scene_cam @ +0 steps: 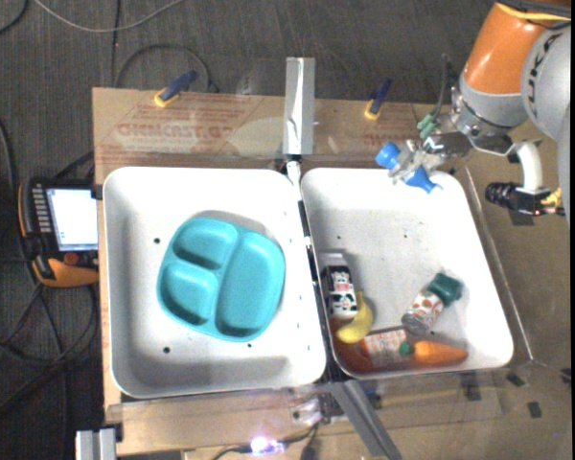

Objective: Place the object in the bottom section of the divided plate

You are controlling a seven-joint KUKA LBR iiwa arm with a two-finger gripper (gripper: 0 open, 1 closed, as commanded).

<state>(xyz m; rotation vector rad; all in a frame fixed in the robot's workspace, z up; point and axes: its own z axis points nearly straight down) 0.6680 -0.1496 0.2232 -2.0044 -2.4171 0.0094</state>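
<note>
Two white bins sit side by side. The left bin (125,353) holds a teal divided plate (222,275). The right bin (479,247) holds a carrot (439,354) lying left to right along its near wall, beside a banana (356,324) and a small bottle (431,302). The gripper (410,166) hangs over the right bin's far edge; its opening cannot be made out.

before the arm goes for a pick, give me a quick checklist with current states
1. Divided plate sits flat in the left bin: ok.
2. Plate sections free of items: ok.
3. Something to pick in the right bin: ok; banana, carrot, small bottle lie at its near end.
4. Items spaced for a clean grasp: not ok; banana, carrot and a cow-print item crowd together.
5. End effector over the right bin's far edge, away from items: ok.
6. End effector open: cannot tell.
</note>
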